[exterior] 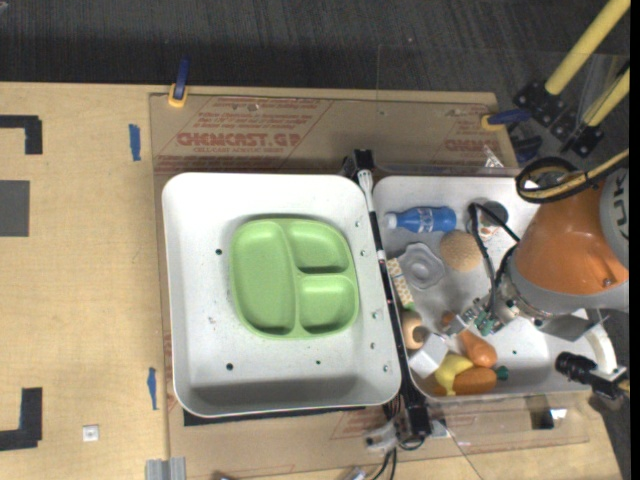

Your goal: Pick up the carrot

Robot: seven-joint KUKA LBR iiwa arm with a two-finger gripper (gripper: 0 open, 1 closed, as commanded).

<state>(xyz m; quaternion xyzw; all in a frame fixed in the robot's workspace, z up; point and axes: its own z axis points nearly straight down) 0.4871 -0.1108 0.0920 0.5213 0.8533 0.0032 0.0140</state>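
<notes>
Carrot (477, 378) lies in the right bin (520, 193), at its near edge by the front wall, orange body flat with a green tip pointing right. It is touching a yellow item (452, 366) on its left and sits just beside an orange-red oval piece (479, 349) above it, so it is packed into a small pile, not free-standing. Likely dumped there with the other play food; crowding will make a clean grasp harder.

Gripper (478, 318) is down inside the right bin, just above that pile, near the carrot but not on it. Fingers are hidden under the wrist and cabling; cannot tell if they are spread or closed. Nothing visibly between them.

The arm's orange band (565, 253) hangs over the bin's right half, hiding some contents.

Farther back in the same bin: blue bottle (420, 219) lying on its side, a grey piece (420, 265), a tan round item (461, 252).

Left bin (200, 268) holds a green divided plate (294, 275), well apart from the carrot. Both bins sit on the counter (70, 268).

Judgement: approach stage, pick not yet made.
</notes>
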